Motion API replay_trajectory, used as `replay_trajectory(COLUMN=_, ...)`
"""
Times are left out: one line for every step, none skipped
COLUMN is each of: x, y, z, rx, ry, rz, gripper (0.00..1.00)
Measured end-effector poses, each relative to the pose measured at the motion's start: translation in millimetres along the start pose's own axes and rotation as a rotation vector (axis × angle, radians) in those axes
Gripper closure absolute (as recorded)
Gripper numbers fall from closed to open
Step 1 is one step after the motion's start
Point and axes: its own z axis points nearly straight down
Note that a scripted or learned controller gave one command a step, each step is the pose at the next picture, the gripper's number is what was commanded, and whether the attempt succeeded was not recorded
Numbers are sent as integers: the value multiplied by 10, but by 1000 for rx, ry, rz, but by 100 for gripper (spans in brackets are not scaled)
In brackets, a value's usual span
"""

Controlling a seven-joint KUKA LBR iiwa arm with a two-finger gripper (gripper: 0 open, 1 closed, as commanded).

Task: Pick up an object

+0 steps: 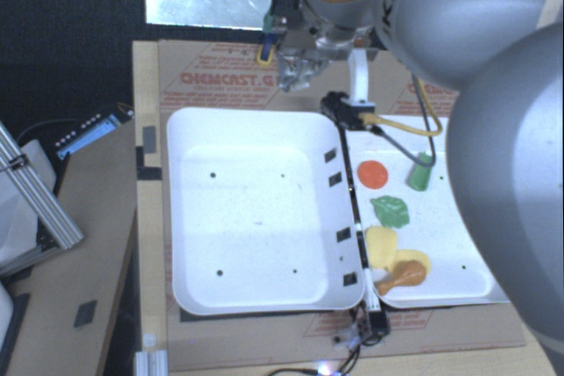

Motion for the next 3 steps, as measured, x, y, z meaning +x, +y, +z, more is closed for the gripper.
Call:
replay_trajectory(x=772, y=-134, z=5, rx=2, ry=1, rz=-1, gripper=100)
replay_trajectory(x=845, y=19, z=-425, rx=-1, ry=-1, rz=4, gripper=100)
replay_trajectory(x=832, y=15, z=-1252, rx=-5, ry=0, rz=3, gripper=100)
